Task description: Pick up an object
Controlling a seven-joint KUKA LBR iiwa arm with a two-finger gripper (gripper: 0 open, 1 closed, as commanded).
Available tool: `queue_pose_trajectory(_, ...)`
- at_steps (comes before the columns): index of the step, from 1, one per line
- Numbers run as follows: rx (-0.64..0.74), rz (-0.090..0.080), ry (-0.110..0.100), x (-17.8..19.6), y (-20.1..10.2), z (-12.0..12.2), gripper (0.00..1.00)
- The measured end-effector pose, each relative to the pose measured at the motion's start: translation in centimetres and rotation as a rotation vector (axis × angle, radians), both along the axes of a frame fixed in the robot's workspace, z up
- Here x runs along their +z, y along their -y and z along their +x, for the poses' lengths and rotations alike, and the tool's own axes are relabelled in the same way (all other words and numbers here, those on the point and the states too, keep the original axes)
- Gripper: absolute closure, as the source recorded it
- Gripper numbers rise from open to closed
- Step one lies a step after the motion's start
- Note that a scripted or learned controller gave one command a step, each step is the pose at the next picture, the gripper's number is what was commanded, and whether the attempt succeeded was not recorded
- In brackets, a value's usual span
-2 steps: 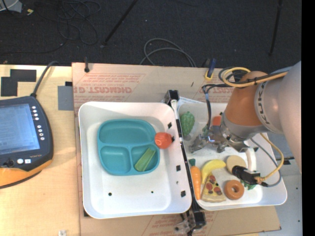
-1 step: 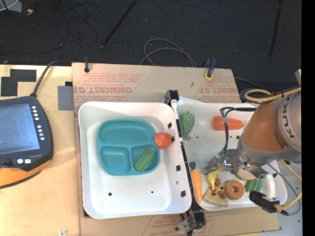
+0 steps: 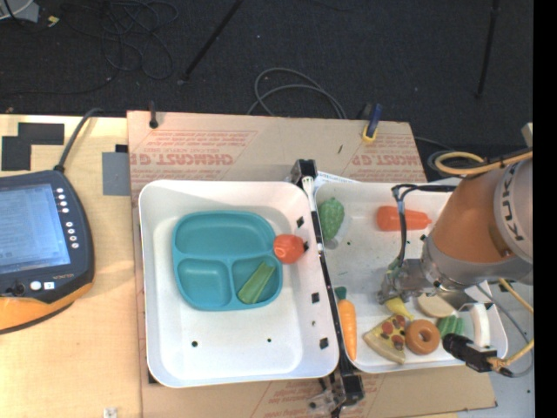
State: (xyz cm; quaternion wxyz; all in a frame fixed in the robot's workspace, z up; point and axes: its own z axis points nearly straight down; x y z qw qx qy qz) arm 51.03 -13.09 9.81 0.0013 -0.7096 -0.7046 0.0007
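The tool [image 3: 399, 287] is low in the right bin [image 3: 365, 200], its state unclear, just above a banana [image 3: 398, 306]. Close by lie a pizza slice [image 3: 387, 336], donut [image 3: 423, 336] and carrot [image 3: 347, 322].

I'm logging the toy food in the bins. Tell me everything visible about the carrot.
The carrot is a small orange toy, plastic-looking, with a green top. It lies flat in the right bin, along that bin's left wall, green end toward the far side, tip toward the near edge. The pizza slice lies just to its right; whether they touch is unclear.
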Motion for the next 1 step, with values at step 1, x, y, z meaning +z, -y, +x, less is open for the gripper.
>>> queue_pose_trajectory(1,0.015,0.002,0.008,9.44,-7.53,-0.04,1.0)
